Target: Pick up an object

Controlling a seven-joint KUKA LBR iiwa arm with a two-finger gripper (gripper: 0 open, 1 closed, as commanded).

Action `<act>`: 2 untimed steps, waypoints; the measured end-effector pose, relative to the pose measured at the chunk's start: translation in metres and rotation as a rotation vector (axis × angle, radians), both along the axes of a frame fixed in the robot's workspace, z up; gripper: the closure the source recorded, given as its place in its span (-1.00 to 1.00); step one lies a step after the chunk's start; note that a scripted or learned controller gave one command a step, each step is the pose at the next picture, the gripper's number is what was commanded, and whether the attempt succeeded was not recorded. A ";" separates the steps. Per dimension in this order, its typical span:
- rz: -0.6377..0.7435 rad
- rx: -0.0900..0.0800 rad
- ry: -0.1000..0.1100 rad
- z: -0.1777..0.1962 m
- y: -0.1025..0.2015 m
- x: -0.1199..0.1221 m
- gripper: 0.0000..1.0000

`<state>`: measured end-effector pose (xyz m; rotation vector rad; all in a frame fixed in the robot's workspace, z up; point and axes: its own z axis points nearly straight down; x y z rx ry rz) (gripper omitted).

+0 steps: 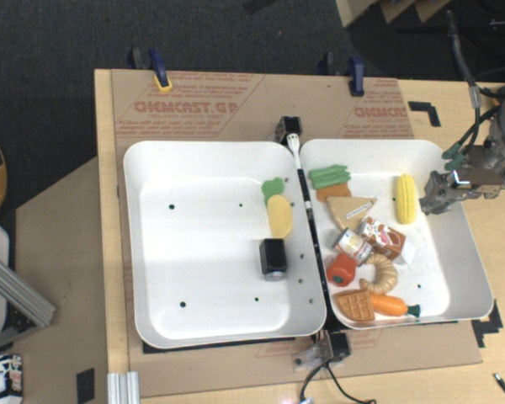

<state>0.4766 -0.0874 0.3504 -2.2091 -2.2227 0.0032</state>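
Corn cob lies untouched in the right bin nearest the pincer, which hovers at the rim with nothing visibly held, opening unclear; grasp not yet made.

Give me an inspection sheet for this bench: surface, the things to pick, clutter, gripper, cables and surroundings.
Surface: brown board with red lettering, bearing the left bin and the right bin side by side.
Job's things: left bin holds a yellow piece with a green end and a black block. Right bin holds a corn cob, a green toy, a red tomato, a waffle, a carrot and other crowded toy food.
Clutter: nothing seen.
Gripper: gripper at the right bin's right rim, beside the corn cob; whether the jaws are open is unclear.
Cables: black cable at the board's near edge.
Surroundings: two blue clamps on the far edge; dark carpet.
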 end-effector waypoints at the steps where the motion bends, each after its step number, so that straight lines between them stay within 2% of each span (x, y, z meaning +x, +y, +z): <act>1: -0.015 -0.006 -0.005 -0.020 -0.099 0.001 1.00; 2: -0.001 -0.008 -0.026 0.126 -0.058 0.004 1.00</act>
